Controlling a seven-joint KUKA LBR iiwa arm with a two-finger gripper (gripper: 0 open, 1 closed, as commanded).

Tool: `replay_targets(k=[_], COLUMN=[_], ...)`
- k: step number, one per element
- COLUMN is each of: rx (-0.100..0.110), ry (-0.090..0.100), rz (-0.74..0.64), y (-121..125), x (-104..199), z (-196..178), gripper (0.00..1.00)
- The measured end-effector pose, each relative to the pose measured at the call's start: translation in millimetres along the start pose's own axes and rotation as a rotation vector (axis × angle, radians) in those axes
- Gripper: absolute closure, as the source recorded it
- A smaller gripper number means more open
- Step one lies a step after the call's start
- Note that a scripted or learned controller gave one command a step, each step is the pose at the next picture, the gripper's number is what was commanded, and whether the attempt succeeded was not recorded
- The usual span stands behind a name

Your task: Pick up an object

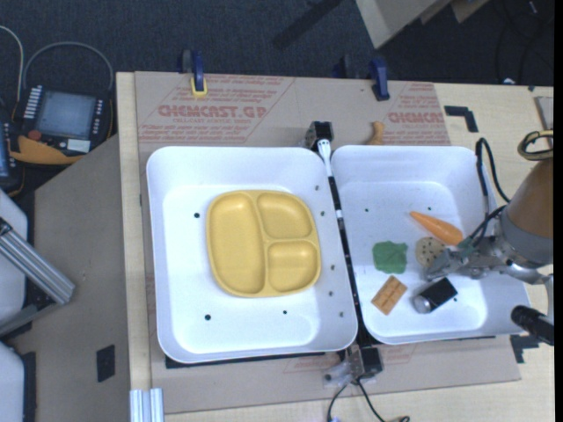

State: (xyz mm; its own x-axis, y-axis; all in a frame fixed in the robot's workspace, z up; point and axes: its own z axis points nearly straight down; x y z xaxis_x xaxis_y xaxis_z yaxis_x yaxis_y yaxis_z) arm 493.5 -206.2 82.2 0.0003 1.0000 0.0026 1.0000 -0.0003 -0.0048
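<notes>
The right bin (pixel 387 176) holds an orange carrot-shaped piece (pixel 436 227), a green leafy piece (pixel 390 255), a tan cracker-like block (pixel 389 294), a round speckled beige piece (pixel 428 251) and a dark cylinder (pixel 435 294). My gripper (pixel 453 263) reaches in from the right and hangs low over the bin, between the speckled piece and the dark cylinder. Its tips sit close beside the speckled piece; I see nothing clearly held between them.
The left bin (pixel 176 236) carries a yellow divided plate (pixel 263 241). A black cable (pixel 486 183) runs along the right bin's far right side. The brown bench board (pixel 264 104) surrounds both bins, with clamps at the back edge.
</notes>
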Motion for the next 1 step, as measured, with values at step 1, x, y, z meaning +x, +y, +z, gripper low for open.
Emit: replay_targets(k=[1], rx=[-0.006], ry=[-0.004], rz=[0.001], y=[1.1], x=[-0.9], z=[-12.8], gripper=[1.00])
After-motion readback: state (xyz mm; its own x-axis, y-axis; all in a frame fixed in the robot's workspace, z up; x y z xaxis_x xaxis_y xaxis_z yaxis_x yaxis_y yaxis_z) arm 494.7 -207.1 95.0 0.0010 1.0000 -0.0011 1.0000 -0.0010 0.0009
